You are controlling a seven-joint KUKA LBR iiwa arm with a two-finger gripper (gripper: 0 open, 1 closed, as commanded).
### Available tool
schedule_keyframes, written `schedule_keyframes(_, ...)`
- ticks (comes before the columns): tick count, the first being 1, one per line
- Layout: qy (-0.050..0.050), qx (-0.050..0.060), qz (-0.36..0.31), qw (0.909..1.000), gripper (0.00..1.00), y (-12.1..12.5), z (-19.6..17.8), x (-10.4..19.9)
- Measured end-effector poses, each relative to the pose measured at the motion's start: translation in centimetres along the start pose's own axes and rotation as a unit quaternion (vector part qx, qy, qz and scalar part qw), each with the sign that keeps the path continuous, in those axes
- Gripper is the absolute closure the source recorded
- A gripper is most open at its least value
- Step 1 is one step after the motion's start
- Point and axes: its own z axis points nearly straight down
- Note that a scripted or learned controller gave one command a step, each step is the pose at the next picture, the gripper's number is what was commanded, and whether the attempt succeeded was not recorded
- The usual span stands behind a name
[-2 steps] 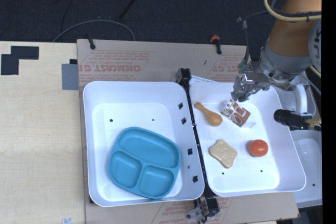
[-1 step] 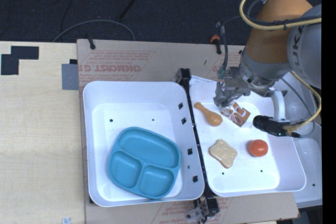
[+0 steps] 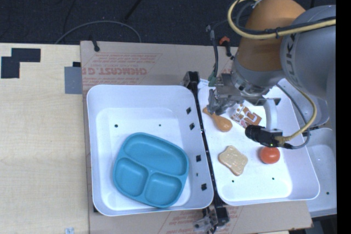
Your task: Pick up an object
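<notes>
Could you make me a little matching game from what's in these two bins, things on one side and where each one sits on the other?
Things:
1. blue divided plate
2. tomato
3. bread slice
4. drumstick-like brown piece

Places:
A. right bin, near the centre, left of the red item
B. left bin
C. right bin, just below the gripper
D. right bin, furthest right of the items

Pairs: 1-B, 2-D, 3-A, 4-C

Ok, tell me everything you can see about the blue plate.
The blue plate is a light blue, smooth, plastic-looking tray with rounded corners and three compartments: one large, two smaller. It lies flat, right side up, turned at a slant in the left bin, toward its front right corner. It rests on the bin's floor. Nothing lies on it.
</notes>
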Motion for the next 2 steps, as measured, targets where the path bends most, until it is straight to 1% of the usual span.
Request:
schedule_keyframes(1,0.000,0.001,0.000,1.0000,1.00,-1.2,1.6,5.0)
schedule_keyframes(2,0.000,0.000,-0.001,1.0000,1.00,-2.9,1.0,9.6)
